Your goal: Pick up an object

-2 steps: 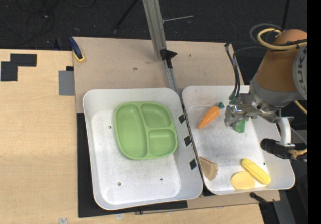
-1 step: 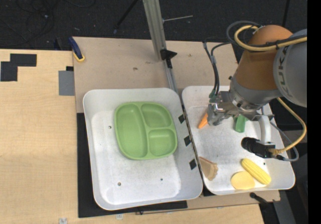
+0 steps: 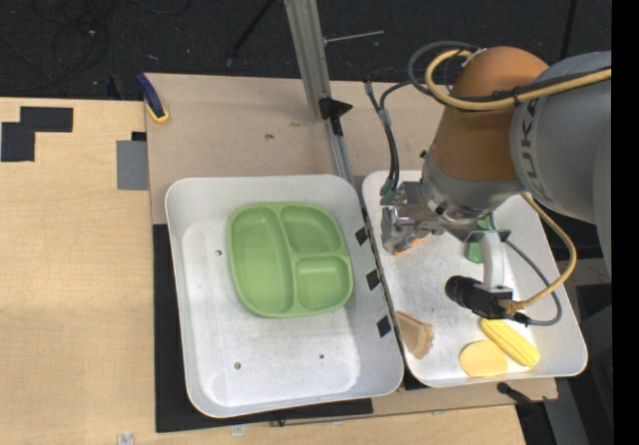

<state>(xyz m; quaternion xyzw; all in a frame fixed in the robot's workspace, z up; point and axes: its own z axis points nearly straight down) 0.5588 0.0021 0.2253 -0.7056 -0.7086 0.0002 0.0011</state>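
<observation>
The gripper (image 3: 399, 230) is hanging over the right bin (image 3: 564, 333) near its left wall; whether it is pinching anything I cannot tell. Along that bin's front edge, a yellow corn toy (image 3: 510, 340), a lemon (image 3: 483, 360) and a tan wedge (image 3: 417, 335) are lying, probably light, stiff and slippery, best pinched across their narrow middles.

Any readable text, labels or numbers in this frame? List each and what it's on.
"UK": partial letters running sideways on the grey arm casing at the right, cut off by the orange band; the rest of the word is out of sight.
No readable print on the green plate, the white bins, the gripper or the bench.
</observation>
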